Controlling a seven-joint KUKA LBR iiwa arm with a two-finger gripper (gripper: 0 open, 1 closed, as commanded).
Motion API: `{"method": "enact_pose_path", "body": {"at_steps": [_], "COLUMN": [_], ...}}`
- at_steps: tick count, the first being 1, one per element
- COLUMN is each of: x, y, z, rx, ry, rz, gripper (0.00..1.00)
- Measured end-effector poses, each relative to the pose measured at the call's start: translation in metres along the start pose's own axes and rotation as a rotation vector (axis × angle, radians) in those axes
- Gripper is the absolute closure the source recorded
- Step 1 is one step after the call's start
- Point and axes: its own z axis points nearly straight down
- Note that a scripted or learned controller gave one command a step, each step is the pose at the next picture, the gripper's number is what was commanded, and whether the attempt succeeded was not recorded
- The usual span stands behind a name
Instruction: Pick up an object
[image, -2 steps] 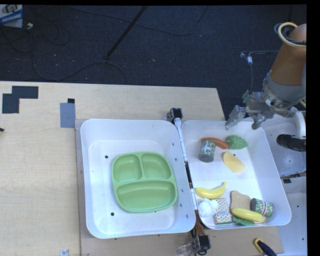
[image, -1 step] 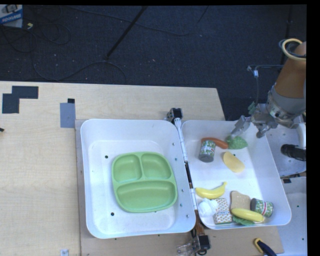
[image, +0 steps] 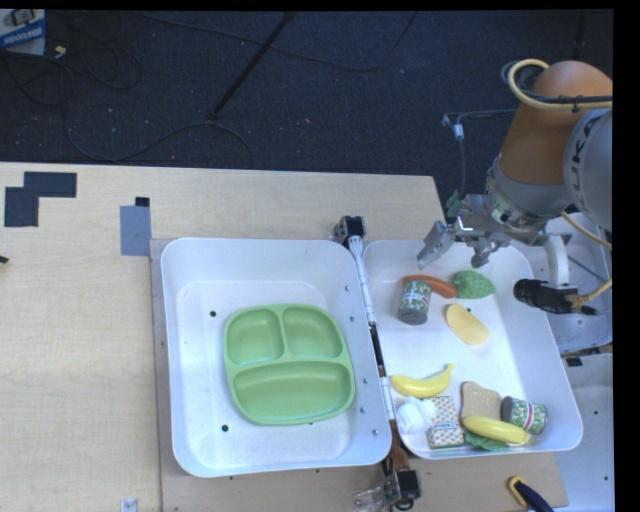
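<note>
My gripper (image: 460, 246) hangs over the far end of the right bin (image: 545, 345), open, with nothing between its fingers (image: 436, 243). Just below it lie an orange carrot (image: 431, 284) and a green leafy piece (image: 474, 284). A small upright can (image: 413, 300) stands beside the carrot. A pale yellow oval piece (image: 466, 324) rests near the middle of the bin. Toward the near end lie a banana (image: 421, 383), a slice of bread (image: 480, 401), a tipped can (image: 524, 414), a second yellow fruit (image: 495, 430), a white packet (image: 414, 412) and a small box (image: 446, 433).
The left bin (image: 190, 300) holds a green divided plate (image: 288, 361). A ridge with clamps (image: 366, 300) separates the two bins. Wooden bench top (image: 70, 330) stretches to the left. The arm's orange band (image: 550, 115) and cables stand over the right bin's far right corner.
</note>
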Motion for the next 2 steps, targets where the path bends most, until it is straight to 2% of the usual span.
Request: {"method": "enact_pose_path", "body": {"at_steps": [1,2], "x": [-0.012,0.003], "y": [-0.001,0.0], "z": [0.058,0.13], "rx": [0.002,-0.004], "ry": [-0.001,-0.002], "rz": [0.002,0.002], "gripper": [0.0,0.0]}}
